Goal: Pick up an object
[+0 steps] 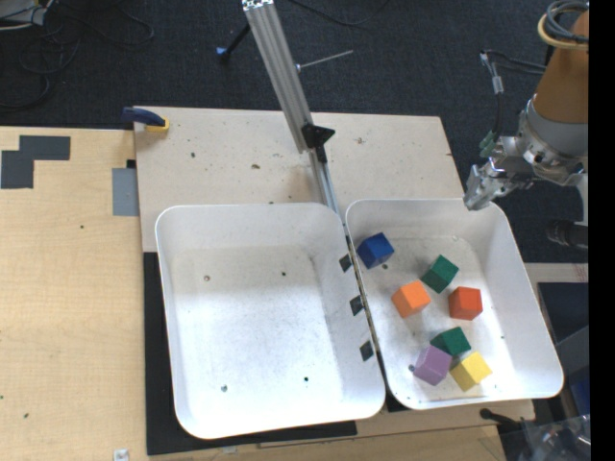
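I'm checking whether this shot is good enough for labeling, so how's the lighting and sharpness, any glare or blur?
Camera view: lighting is even; the left bin floor looks bright but not washed out; the blocks, such as the blue block, are crisp with short soft shadows; the hand at the right bin's far corner looks slightly soft.

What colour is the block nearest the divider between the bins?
Blue, seen in the camera view.

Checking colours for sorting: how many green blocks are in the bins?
2, both in the right white bin: one green block toward its middle, another nearer the front, touching the purple block. None looks hidden.
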Controlling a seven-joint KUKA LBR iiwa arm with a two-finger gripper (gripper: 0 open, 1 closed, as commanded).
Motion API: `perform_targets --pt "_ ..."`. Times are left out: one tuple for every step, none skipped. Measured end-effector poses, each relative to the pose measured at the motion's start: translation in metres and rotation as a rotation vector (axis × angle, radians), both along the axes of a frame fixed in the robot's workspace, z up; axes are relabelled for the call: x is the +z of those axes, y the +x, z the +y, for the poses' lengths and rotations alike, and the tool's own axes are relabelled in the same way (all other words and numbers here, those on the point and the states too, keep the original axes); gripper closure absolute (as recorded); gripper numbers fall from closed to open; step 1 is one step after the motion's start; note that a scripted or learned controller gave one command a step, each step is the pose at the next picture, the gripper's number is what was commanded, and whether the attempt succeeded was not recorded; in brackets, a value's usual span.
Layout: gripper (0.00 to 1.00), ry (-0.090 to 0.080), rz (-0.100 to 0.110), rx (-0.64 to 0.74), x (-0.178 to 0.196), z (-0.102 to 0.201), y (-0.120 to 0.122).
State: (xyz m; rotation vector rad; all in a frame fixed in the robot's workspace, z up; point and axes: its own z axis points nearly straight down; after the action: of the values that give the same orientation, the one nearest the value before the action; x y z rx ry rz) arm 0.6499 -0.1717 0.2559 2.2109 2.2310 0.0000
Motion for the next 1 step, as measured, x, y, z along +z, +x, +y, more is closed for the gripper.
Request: perform_targets --pt "1.0 0.003 0.004 -0.005 0.0 0.0573 -0.0178"
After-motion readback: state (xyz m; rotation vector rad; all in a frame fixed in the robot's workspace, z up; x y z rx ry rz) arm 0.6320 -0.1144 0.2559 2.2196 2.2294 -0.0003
